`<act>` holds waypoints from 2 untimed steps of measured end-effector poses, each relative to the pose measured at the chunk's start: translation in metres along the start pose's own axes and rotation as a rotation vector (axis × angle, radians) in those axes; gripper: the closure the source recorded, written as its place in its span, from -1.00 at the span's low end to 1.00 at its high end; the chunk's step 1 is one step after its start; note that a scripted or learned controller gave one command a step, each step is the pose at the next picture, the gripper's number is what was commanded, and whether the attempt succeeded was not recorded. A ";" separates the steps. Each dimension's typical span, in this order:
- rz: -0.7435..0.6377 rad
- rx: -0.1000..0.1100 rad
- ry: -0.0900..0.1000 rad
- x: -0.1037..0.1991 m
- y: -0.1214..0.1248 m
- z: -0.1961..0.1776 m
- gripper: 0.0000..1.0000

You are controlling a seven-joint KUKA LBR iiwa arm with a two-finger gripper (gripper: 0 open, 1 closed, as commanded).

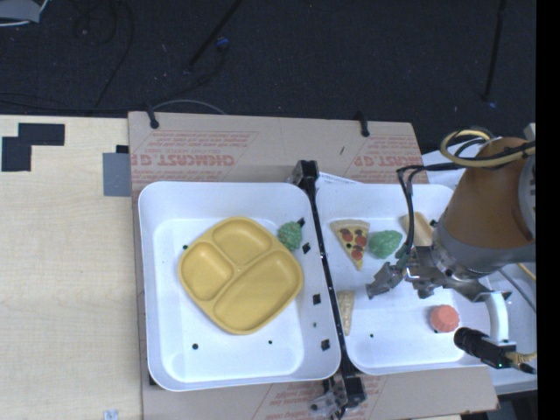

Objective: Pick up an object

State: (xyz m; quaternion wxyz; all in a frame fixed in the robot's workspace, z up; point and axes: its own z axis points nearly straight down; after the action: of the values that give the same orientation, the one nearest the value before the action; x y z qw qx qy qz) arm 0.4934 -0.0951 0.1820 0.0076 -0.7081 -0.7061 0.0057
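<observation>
The arm (490, 208) reaches in from the right over the right bin (376, 357). Its gripper (389, 280) hangs low above the bin floor, just below a green piece (384, 242) and right of the pizza slice (352, 240). The fingers are dark and blurred against the wrist; whether they are spread or closed cannot be told, and nothing shows between them. A red-orange ball (444, 318) lies near the bin's right edge, apart from the gripper. A tan wedge (346, 309) rests by the divider. In the left bin (166, 234) sits a yellow tray (241, 274), with another green piece (290, 234) touching its upper right rim.
</observation>
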 end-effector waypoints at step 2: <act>-0.003 -0.011 -0.001 -0.001 0.013 0.048 -1.00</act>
State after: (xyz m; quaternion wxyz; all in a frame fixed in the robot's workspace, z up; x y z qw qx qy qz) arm 0.5054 -0.0963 0.1335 0.0036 -0.7072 -0.7070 0.0021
